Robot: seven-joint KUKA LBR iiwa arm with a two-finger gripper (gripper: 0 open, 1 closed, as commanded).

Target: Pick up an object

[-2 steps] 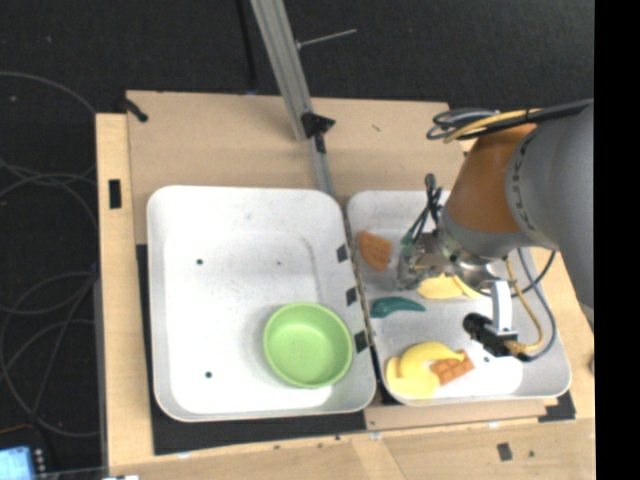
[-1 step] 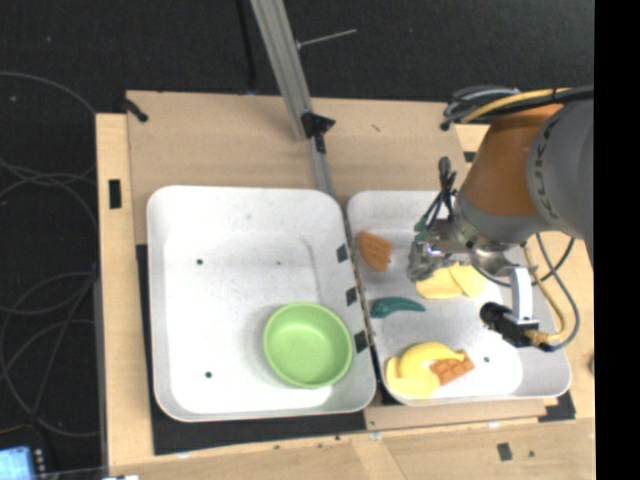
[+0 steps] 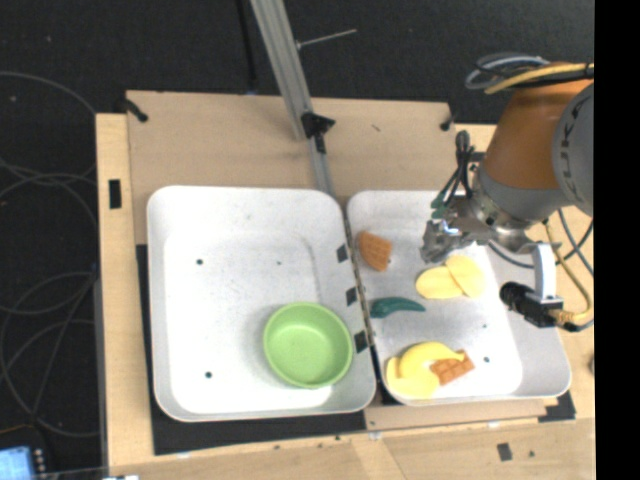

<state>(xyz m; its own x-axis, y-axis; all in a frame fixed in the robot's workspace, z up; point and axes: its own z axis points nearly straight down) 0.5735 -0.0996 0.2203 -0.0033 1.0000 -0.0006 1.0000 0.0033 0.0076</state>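
The gripper hangs low over the middle of the right bin, just above and left of a pale yellow object. An orange piece lies to its left near the divider. A dark green pepper-shaped item rests below that. At the bin's front sits a yellow object with a small orange piece on its right side. I see nothing between the fingers, and their spacing is unclear from this angle.
A light green bowl stands at the front right of the left bin. A slanted metal pole runs from the top down to the bins' junction. Cables and a black connector hang at the right bin's right side.
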